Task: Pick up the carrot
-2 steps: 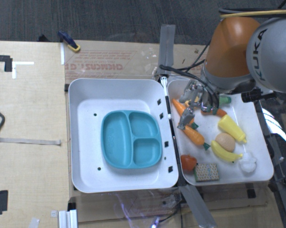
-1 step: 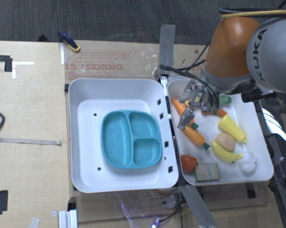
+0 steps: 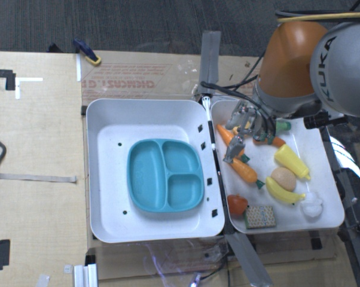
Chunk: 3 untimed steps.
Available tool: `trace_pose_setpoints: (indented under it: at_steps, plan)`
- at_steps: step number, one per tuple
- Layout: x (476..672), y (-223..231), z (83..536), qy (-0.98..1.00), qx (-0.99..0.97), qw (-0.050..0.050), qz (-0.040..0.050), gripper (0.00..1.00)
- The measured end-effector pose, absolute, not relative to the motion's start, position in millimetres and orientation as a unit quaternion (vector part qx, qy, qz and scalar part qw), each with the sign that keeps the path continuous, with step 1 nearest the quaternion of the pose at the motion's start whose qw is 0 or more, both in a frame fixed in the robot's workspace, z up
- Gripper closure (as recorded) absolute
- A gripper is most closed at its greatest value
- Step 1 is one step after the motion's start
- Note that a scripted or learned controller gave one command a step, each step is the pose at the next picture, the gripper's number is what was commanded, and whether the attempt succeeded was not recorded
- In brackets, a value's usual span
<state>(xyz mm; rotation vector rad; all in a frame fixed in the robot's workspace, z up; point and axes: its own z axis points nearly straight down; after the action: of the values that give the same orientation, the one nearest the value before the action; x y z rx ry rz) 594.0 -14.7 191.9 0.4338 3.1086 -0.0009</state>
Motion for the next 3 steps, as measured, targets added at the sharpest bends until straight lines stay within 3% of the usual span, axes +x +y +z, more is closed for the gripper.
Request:
trace_pose_setpoints:
  at_steps: [3]
  plan:
    - [594.0, -14.7, 191.9, 0.990, 0.138, 0.001, -0.0003, 0.00]
